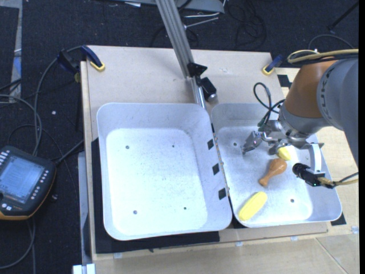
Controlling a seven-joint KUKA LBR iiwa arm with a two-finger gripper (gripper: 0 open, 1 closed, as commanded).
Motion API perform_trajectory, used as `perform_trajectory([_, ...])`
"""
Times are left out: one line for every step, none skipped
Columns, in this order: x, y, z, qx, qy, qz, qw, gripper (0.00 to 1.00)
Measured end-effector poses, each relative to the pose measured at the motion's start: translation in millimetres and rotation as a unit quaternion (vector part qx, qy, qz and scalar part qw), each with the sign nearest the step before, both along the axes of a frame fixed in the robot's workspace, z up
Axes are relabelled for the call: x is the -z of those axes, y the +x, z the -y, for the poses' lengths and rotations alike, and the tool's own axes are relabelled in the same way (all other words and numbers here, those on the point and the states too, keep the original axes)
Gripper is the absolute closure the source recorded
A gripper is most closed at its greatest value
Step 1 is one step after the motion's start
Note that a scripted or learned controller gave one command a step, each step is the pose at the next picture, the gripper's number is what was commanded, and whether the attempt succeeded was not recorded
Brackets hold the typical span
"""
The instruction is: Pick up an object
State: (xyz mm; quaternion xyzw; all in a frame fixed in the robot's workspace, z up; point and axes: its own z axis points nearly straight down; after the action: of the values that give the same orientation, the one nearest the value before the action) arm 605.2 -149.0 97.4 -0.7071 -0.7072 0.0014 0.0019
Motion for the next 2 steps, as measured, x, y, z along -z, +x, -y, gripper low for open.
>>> perform_trajectory([-13, 2, 0, 0.000, -0.0005, 0.002, 1.0000, 1.00])
perform_trajectory([-58, -2, 6, 0.000, -0.0008, 0.004, 1.0000, 1.00])
